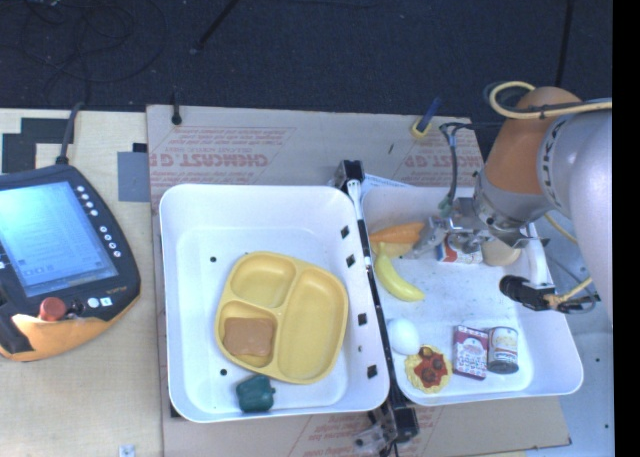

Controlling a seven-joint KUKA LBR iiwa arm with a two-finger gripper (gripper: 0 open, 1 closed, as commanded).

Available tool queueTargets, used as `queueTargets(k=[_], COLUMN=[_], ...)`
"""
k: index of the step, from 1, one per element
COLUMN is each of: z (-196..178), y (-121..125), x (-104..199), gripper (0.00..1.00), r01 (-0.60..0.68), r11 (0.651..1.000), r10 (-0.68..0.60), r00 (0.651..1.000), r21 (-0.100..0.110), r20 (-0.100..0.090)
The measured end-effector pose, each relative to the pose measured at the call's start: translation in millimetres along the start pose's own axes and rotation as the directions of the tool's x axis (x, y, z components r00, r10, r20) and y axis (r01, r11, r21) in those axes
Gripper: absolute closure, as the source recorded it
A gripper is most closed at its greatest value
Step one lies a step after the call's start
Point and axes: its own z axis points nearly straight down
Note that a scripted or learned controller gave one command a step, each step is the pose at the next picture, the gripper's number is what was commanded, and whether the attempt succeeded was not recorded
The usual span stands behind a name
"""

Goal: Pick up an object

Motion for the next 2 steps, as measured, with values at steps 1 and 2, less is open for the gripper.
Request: queueTargets(k=[1,2], z=[0,-2], y=[15,-36], x=[-4,55], gripper=[0.0,0.0], r01=[0.003,-0.004], r11=[1.0,1.0], r10=[-0.003,0.004], r00=[1.0,1.0], r21=[0.004,-0.008], r20=[-0.001,0.009])
